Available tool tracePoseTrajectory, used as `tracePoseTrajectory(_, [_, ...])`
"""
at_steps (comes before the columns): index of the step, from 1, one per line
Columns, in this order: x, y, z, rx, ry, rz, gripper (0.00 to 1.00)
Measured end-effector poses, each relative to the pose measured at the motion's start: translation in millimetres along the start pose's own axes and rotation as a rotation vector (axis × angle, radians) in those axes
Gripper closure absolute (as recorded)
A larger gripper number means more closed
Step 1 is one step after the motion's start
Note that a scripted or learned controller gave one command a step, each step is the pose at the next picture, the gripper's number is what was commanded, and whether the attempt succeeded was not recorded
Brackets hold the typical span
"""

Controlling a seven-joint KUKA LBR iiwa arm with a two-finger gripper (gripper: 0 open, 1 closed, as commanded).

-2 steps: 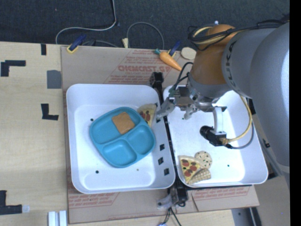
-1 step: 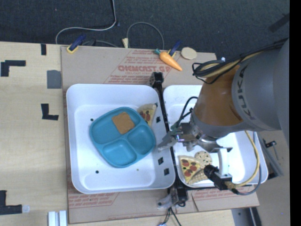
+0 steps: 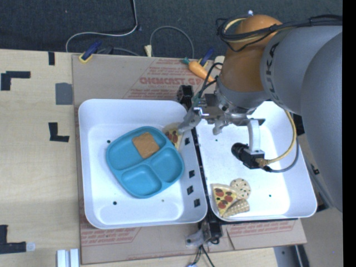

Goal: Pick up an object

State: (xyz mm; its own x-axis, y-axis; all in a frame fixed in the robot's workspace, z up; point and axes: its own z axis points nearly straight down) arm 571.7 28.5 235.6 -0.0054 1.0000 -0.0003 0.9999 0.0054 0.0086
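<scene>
white bins (image 3: 89,149) hold a blue tray (image 3: 146,166), cracker (image 3: 146,144), pizza slice (image 3: 222,196); pincer (image 3: 179,131) grip state unclear

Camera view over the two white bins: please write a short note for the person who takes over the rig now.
Gripper: low over the divider between the bins, next to a pizza-slice toy; finger state unclear.
Left white bin: blue divided plastic plate with a brown square cracker in its top compartment.
Right white bin: second pizza-slice toy, round speckled cookie, near the front edge.
Done: nothing seen lifted.
Left: grasp one object and raise it.
</scene>
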Motion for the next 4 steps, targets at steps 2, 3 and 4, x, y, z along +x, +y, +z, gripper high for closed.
tracePoseTrajectory(2, [-49,11,45,0.007,-0.001,0.003,0.00])
tracePoseTrajectory(3, [-34,70,53,0.007,0.000,0.002,0.00])
tracePoseTrajectory(4, [-53,13,52,0.014,-0.001,0.007,0.00])
